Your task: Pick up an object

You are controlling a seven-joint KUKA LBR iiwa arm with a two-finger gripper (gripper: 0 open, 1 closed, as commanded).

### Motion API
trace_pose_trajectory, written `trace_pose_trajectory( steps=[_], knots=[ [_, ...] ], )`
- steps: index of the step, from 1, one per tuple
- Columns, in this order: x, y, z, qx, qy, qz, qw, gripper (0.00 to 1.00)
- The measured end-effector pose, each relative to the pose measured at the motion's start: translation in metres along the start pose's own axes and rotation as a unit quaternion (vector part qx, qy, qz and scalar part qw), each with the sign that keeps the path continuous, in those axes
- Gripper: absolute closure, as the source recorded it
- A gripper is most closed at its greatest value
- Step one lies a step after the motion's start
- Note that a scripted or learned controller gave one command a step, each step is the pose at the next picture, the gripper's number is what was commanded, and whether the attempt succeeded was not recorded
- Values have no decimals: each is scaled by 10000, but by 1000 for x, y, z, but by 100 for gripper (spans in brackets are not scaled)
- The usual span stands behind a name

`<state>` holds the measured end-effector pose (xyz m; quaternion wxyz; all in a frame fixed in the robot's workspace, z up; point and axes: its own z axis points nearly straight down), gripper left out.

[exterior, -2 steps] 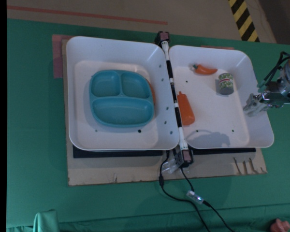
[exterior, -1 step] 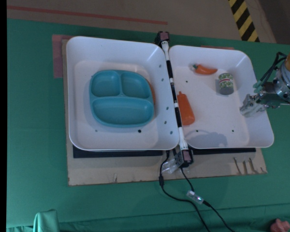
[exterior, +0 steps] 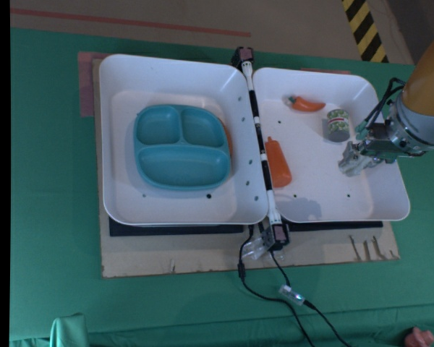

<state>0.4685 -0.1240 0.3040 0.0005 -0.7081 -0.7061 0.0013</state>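
Observation:
In the right bin (exterior: 390,201) lie an orange bottle (exterior: 278,163) near the divider, a small orange carrot (exterior: 306,104) toward the back, and a little grey can with a green and red label (exterior: 338,125). My gripper (exterior: 351,160) hangs over the right side of this bin, just in front and right of the can. Its fingers point down and left, and nothing shows between them. The left bin (exterior: 130,74) holds a teal divided plate (exterior: 181,147).
A divider bar with black clamps (exterior: 259,132) runs between the bins. Cables (exterior: 289,295) trail over the green cloth in front. A pink object (exterior: 419,336) lies at the bottom right corner. Bare bin floor stretches in front of the gripper.

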Motion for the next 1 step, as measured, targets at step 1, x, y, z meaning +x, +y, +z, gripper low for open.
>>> trace_pose_trajectory(
  steps=[1],
  knots=[
    [-64, 0, -14, -17, -14, 7, 10000, 100]
  ],
)
